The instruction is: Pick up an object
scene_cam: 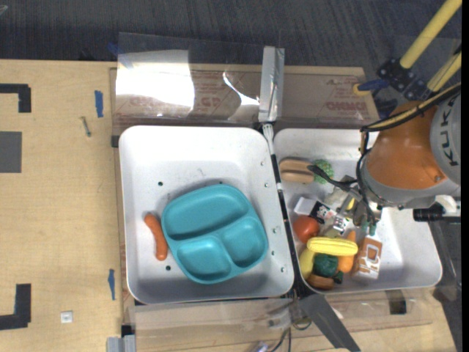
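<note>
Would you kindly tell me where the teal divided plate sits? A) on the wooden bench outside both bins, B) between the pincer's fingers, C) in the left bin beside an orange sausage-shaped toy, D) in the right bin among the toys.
C: the teal divided plate lies in the left bin, with the orange sausage-shaped toy just at its left edge.

My counter (51,196) is light plywood, carrying black angular marks at its left edge and short strips of blue tape (98,103). Beyond its far edge lies dark grey carpet floor (220,9). A clear plastic sheet (157,86) behind the bins catches a bright glare from overhead light. A brown cardboard panel (315,97) with red print stands along the back. Yellow bars (436,20) cross the upper right corner.
</note>
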You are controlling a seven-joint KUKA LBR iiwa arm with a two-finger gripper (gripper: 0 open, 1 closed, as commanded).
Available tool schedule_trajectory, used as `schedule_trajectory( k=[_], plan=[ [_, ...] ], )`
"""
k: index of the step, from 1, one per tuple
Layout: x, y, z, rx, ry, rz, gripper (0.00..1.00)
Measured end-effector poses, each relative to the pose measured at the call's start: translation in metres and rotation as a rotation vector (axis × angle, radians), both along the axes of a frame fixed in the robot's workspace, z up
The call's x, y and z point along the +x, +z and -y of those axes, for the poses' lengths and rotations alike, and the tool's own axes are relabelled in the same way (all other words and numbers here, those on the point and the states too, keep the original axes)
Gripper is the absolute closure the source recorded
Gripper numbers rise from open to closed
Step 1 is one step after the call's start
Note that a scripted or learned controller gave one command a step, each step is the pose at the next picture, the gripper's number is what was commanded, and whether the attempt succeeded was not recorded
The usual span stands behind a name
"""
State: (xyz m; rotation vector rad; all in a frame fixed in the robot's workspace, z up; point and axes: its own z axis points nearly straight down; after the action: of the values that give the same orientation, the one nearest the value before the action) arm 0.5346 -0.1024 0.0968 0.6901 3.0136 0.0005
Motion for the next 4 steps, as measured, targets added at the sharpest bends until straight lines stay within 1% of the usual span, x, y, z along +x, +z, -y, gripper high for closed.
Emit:
schedule_trajectory(
  k=[1,2,3,4],
  plan=[
    [0.002,0.000,-0.006,-0.003,0.044,0.001,0.00],
    [-0.006,0.005,-0.006,-0.002,-0.016,0.019,0.00],
    [-0.022,0.010,0.000,-0.002,-0.115,0.046,0.00],
    [-0.006,-0.007,-0.005,0.019,-0.384,-0.027,0.00]
  ],
)
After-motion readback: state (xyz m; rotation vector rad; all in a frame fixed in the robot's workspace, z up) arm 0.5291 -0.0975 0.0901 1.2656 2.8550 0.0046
